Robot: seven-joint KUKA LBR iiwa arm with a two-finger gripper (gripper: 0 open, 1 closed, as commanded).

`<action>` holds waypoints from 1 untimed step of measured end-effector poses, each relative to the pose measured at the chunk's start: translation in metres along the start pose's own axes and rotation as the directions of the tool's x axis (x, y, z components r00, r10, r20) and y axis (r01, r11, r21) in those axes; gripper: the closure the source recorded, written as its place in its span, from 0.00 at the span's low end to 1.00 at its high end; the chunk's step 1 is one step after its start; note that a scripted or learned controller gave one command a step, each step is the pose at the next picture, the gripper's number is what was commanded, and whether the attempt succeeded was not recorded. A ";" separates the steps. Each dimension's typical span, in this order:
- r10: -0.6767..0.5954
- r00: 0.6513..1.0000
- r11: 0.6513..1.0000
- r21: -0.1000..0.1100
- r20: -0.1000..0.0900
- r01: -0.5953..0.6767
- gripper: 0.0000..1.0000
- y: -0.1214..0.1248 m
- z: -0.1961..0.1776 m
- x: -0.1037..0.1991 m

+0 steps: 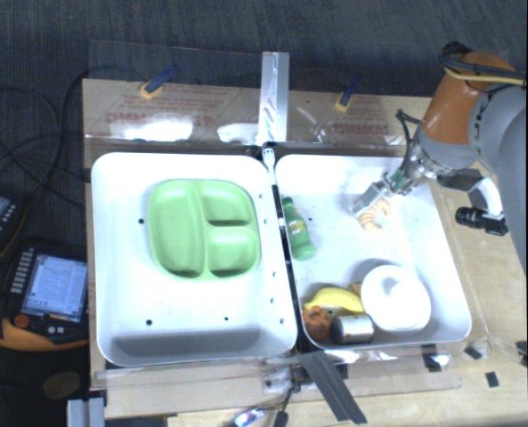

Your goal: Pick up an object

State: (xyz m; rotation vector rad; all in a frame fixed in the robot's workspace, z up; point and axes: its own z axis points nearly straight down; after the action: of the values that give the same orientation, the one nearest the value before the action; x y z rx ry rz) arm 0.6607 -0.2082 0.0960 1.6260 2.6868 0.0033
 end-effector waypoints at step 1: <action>0.022 1.000 1.000 -0.008 0.004 -0.022 0.00 -0.021 0.006 0.001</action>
State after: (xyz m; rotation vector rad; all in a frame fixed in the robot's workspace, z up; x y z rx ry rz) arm 0.6414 -0.2174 0.0901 1.6509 2.6624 0.0110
